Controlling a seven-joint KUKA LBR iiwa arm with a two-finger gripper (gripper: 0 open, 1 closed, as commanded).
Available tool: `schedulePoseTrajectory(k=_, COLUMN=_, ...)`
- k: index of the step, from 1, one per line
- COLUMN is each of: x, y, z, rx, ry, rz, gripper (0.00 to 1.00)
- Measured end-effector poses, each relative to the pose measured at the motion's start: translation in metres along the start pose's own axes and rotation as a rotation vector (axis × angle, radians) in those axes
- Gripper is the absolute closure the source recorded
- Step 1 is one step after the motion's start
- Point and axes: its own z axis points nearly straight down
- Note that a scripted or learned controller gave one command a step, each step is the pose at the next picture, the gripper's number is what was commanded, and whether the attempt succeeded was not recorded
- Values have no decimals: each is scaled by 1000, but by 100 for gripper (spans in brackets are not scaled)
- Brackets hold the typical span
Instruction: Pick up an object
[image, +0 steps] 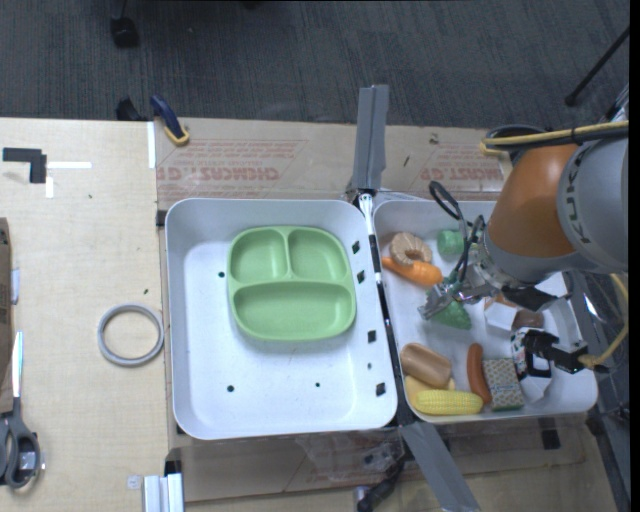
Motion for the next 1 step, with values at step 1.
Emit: schedulePoseTrajectory(k=1, x=79, y=24, z=-123, rx=-1, ry=-1, rz=-49, gripper=100)
